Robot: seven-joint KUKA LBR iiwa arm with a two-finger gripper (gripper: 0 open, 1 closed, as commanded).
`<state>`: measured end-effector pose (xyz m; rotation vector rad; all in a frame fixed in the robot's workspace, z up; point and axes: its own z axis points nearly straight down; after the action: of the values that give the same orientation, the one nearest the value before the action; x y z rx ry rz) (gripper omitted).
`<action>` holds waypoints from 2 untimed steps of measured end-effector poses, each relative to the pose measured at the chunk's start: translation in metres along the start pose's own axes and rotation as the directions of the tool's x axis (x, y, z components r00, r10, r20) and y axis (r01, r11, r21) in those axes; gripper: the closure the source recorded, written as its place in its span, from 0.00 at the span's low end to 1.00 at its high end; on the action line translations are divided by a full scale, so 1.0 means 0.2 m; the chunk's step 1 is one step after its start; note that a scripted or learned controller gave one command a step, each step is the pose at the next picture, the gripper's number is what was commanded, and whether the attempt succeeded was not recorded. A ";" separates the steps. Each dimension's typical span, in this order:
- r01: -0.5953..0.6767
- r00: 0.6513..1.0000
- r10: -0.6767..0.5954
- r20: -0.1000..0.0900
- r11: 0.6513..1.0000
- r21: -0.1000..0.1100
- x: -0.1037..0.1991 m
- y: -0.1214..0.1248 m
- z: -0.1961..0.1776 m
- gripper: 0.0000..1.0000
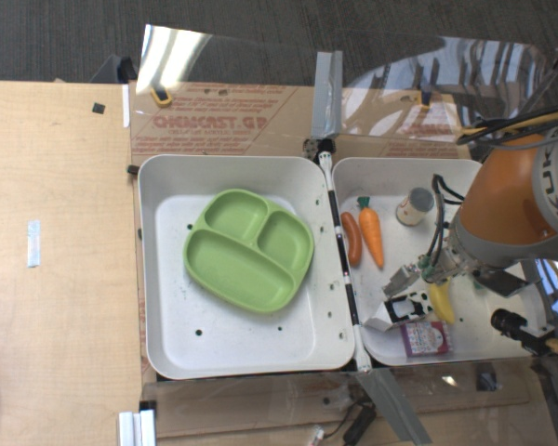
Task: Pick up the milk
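Observation:
The milk (420, 331) is a small carton with a purple-pink side and a black-and-white end. It lies on its side near the front edge of the right bin (465, 170). My gripper (411, 279) hangs low over the middle of this bin, just behind the carton's black-and-white end. The wrist and the orange band (507, 198) rise to the right of it. From this slant I cannot make out anything held in the gripper. Part of the bin floor lies hidden under the arm.
A carrot (372, 237) and a red sausage (352, 238) lie at the right bin's left side, a small tan can (414, 206) behind, and a yellow banana (440, 303) beside the milk. The left bin (167, 342) holds a green divided plate (249, 249).

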<state>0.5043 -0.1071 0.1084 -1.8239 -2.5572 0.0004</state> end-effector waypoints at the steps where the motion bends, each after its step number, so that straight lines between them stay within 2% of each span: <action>1: 0.087 0.996 -0.087 -0.002 0.996 0.001 0.04 -0.05 0.09 0.00; 2: 0.082 0.997 -0.082 0.001 0.997 -0.002 0.04 -0.04 0.04 1.00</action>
<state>0.4939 -0.1027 0.1001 -1.7187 -2.6310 -0.0014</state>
